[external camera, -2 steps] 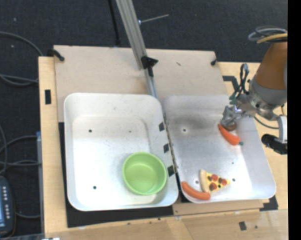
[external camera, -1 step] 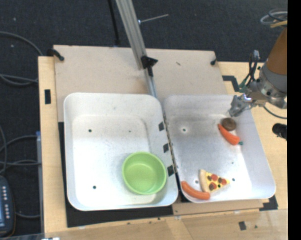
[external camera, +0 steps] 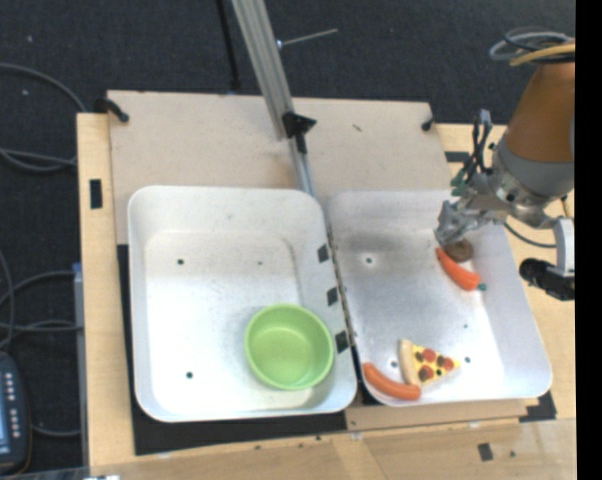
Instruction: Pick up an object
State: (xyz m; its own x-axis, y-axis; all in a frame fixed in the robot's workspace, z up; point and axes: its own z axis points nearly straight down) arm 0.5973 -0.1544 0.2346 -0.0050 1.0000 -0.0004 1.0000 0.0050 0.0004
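An orange carrot (external camera: 459,269) lies in the right bin (external camera: 391,298), toward its far right side. My gripper (external camera: 456,236) hangs right over the carrot's upper end, beside a small brown object (external camera: 463,250) that its tips partly hide. At the right bin's front edge lie a pizza slice toy (external camera: 424,363) and an orange sausage (external camera: 390,383). A green bowl (external camera: 289,345) sits at the front right of the left bin (external camera: 181,268).
A slanted metal post (external camera: 271,68) rises from behind the bins, above the seam between them. Cables lie on the dark floor to the left. The arm's grey and orange body (external camera: 541,118) stands over the bench's right edge.
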